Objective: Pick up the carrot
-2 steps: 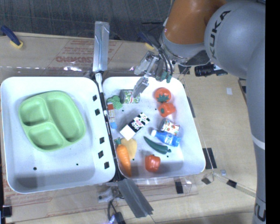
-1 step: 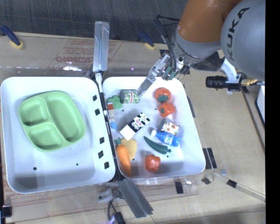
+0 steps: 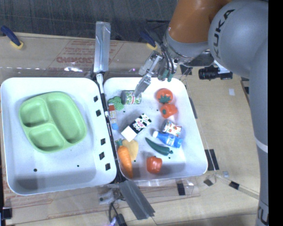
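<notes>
The carrot [image 3: 125, 160] is orange and lies lengthwise in the near left corner of the right bin [image 3: 194, 147], against the divider wall and beside a pale yellow piece [image 3: 132, 147]. My gripper [image 3: 140, 91] hangs over the far left part of the same bin, just above a small green can [image 3: 130, 97]. It is well away from the carrot, with several toys between them. Nothing can be seen held in it.
The right bin also holds two red tomatoes [image 3: 163, 95], a cow-patterned carton [image 3: 141, 123], a white block [image 3: 129, 133], a blue bottle [image 3: 169, 139], a dark green vegetable [image 3: 158, 147] and a red pepper [image 3: 153, 164]. A green divided plate [image 3: 52, 120] lies in the left bin [image 3: 12, 173].
</notes>
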You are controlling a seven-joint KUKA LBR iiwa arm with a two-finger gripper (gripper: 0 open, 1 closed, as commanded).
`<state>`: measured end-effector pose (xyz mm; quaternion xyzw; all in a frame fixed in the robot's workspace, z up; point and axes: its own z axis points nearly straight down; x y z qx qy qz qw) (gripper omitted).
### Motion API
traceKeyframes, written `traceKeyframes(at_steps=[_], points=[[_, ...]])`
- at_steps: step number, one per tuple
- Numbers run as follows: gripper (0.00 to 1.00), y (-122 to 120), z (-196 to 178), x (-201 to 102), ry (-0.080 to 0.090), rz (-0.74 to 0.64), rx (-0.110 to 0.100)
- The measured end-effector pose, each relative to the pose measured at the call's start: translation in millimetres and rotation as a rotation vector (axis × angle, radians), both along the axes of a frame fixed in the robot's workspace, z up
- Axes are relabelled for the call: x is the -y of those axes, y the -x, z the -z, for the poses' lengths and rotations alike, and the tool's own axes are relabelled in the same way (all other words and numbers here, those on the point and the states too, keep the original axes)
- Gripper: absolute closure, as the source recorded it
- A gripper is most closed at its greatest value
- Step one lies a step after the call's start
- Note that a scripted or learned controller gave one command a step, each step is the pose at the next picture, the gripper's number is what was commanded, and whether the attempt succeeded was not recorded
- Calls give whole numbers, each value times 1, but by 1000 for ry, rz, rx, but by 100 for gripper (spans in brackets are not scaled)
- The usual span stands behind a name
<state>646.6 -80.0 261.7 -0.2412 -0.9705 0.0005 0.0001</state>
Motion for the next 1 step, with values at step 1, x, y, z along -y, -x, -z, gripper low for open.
traceKeyframes(at_steps=[1], points=[[0,-1,3,9,0,-419,0]])
